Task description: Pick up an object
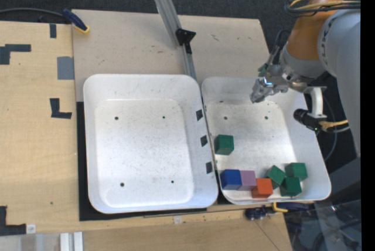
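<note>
Blocks [263,176] in right bin [304,126]

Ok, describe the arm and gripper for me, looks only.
The arm is a thick, rounded grey body with an orange band above the wrist. Thin cables loop over its top. The gripper is small, metallic grey and dark, with a hint of teal. A white and black fitting sits beside it.

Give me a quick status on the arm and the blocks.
End effector over the right bin's far end, nothing seen in it. Blocks lie along the near edge; lone green block sits apart. Nothing blocking it.
</note>
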